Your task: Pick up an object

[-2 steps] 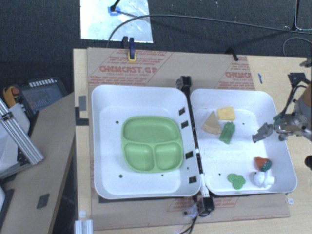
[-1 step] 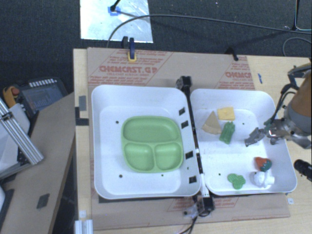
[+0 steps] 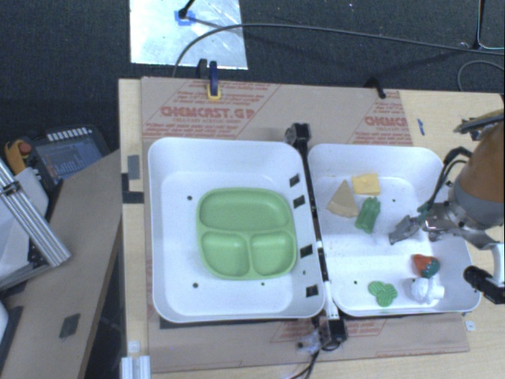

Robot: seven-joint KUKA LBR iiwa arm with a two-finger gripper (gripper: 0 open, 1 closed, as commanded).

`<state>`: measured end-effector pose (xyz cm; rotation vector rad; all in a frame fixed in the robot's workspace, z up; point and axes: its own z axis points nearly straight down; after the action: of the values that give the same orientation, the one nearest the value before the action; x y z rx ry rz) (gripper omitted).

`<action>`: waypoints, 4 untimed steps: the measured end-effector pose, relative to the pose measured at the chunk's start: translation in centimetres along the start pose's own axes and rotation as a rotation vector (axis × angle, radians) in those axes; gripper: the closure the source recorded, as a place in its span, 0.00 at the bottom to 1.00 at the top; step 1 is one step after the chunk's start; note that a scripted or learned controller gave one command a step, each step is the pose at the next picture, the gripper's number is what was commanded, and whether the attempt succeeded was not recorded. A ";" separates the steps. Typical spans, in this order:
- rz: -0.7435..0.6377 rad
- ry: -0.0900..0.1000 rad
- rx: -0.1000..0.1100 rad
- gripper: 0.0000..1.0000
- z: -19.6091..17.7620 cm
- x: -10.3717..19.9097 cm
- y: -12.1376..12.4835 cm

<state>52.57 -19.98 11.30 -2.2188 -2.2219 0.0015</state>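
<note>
The right bin [image 3: 394, 163] holds several small items. A yellow block [image 3: 365, 184] lies at the back, with a tan wedge [image 3: 342, 200] to its left and a green block [image 3: 367, 214] just in front. Toward the front sit a red and teal piece [image 3: 425, 265], a white piece [image 3: 424, 290] and a flat green piece [image 3: 383, 293]. My gripper [image 3: 404, 229] reaches in from the right and hangs over the bin floor. It is a little right of the green block and up-left of the red and teal piece, touching neither.
The left bin [image 3: 177, 164] holds a green divided plate [image 3: 245, 233]. A black divider with clips [image 3: 304, 204] runs between the bins. Cardboard [image 3: 260, 105] lies under both bins, and cables cross the dark floor behind.
</note>
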 end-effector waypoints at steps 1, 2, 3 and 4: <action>0.000 0.000 -0.001 0.00 3.0 0.0 0.0; 0.000 -0.002 -0.006 1.00 1.8 0.0 0.2; -0.002 -0.003 -0.009 1.00 -4.7 -0.4 0.3; -0.004 -0.004 -0.009 1.00 -11.1 -0.5 0.8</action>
<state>53.41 -20.53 22.39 -2.2210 -2.2327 -0.0051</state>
